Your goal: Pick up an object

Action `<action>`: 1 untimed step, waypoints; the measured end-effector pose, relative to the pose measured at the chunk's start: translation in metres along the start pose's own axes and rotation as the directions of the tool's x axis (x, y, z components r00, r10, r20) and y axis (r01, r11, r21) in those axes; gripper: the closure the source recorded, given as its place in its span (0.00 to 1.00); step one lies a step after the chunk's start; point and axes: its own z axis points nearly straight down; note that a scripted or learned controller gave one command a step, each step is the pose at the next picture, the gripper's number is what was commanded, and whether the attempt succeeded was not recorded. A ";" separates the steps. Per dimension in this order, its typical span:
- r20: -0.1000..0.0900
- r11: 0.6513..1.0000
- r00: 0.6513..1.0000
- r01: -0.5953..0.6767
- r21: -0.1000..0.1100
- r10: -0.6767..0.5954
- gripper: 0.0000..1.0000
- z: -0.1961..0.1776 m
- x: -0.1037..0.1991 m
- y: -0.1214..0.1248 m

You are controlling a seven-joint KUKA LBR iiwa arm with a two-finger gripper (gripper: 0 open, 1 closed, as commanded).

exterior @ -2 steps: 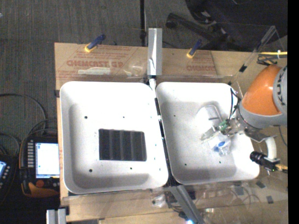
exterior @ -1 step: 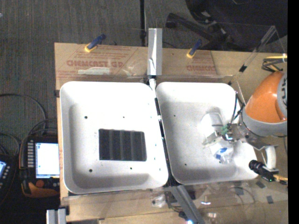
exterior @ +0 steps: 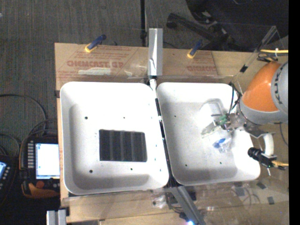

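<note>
A black ribbed rectangular object lies flat in the middle of the left bin. In the right bin, a small clear and blue object rests on the floor toward the right side. My gripper hangs low over the right bin, up and to the left of that small object, pointing left. Its two pale fingers stand apart, one finger above and the other below, with nothing seen between them. The orange band of the arm sits at the right edge.
The bins touch along a central divider. A cardboard sheet with two clamps lies behind them. A tablet and cables sit on the floor to the left. A black fitting juts out by the right bin's rim.
</note>
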 end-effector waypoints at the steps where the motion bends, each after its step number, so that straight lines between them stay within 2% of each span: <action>1: -0.004 1.000 1.000 -0.006 -0.006 0.006 0.00 -0.002 -0.003 -0.032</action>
